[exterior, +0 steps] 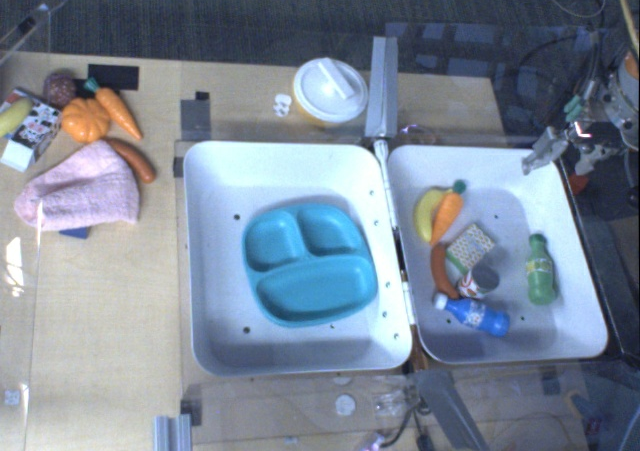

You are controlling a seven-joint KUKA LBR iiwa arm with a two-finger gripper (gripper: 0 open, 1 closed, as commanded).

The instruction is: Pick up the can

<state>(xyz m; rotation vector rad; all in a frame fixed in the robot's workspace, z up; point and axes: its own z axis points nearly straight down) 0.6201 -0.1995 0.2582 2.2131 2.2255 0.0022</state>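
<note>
The can (480,282) is small, with a dark top and a red and white side. It stands low in the middle of the right bin (585,334). A brown sausage (441,267) lies against its left side and a blue bottle (478,316) lies just in front of it. My gripper (548,149) hangs over the bin's upper right corner, well above and to the right of the can, with nothing seen in it.
The right bin also holds a banana (427,212), a carrot (449,210), a checked square packet (470,242) and a green bottle (541,270). The left bin (215,344) bears a blue divided plate (311,262). A white lidded bowl (331,89) and toy foods (95,119) lie on the bench.
</note>
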